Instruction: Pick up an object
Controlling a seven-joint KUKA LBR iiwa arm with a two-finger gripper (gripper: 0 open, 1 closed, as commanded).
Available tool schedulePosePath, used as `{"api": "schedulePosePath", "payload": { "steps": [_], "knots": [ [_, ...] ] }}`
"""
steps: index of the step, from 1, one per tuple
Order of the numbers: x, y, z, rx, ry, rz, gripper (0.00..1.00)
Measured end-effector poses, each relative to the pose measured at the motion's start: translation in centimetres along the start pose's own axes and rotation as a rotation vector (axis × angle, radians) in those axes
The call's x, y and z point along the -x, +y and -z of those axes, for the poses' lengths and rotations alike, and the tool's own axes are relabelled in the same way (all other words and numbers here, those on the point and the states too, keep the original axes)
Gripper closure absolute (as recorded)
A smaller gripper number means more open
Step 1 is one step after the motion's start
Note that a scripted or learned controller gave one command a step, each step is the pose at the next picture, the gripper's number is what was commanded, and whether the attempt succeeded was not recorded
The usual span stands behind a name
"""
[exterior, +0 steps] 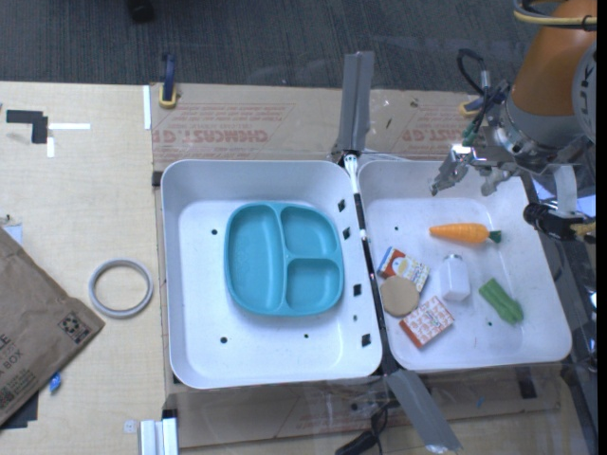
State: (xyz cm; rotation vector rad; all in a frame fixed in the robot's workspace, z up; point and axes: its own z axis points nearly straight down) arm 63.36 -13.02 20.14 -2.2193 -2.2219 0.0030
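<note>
Orange carrot [461, 234]: toy one with a green tip, lying flat in the back half of the right bin [541, 349] — nearest thing to the claw
Gripper [469, 172]: hanging over the back edge of the right bin, fingers spread apart and pointing down, nothing between them
Arm [555, 50]: comes in from the right, orange band showing above the wrist, cables looped round it
Green piece [500, 301]: right of the middle of the right bin, tilted, apart from the rest
White block [456, 278]: small, sits between the carrot and the green piece
Round tan disc [399, 297]: touching a little printed box [404, 267] behind it
Red patterned packet [427, 321]: just in front of the disc, near the front of the bin
Left bin [190, 254]: holds a teal divided plate [284, 257], three compartments, roughly centred
Bench [76, 188]: pale wood — a roll of tape [120, 285] lies left of the bins, a brown cardboard box [38, 330] at the far left edge
</note>
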Motion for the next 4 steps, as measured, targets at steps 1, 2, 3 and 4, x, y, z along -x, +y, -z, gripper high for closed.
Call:
{"api": "schedulePosePath", "payload": {
  "steps": [1, 2, 3, 4],
  "knots": [
    [2.8, -3.0, -9.9, 0.004, -0.001, 0.047, 0.0],
    [5.6, -4.6, -10.9, 0.002, 0.0, 0.103, 0.0],
    [5.8, -4.5, -9.9, 0.004, -0.001, 0.098, 1.0],
    [0.6, -4.1, 1.6, 0.002, -0.001, -0.03, 1.0]
  ]
}}
